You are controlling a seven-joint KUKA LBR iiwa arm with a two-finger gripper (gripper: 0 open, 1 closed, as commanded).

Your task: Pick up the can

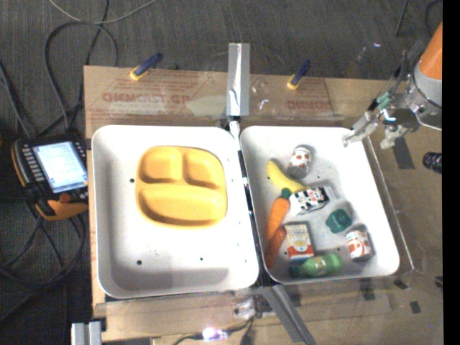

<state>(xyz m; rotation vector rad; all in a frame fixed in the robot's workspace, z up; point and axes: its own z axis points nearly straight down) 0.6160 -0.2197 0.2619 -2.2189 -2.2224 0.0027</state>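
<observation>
The can (358, 244) stands roughly upright in the right bin's (381, 185) near right corner, its long axis close to vertical and its top tilted slightly toward us, just beside the green bottle (317, 266). We see the gripper (374, 130) over the bin's far right rim, well apart from the can, its fingers spread and holding nothing.
</observation>
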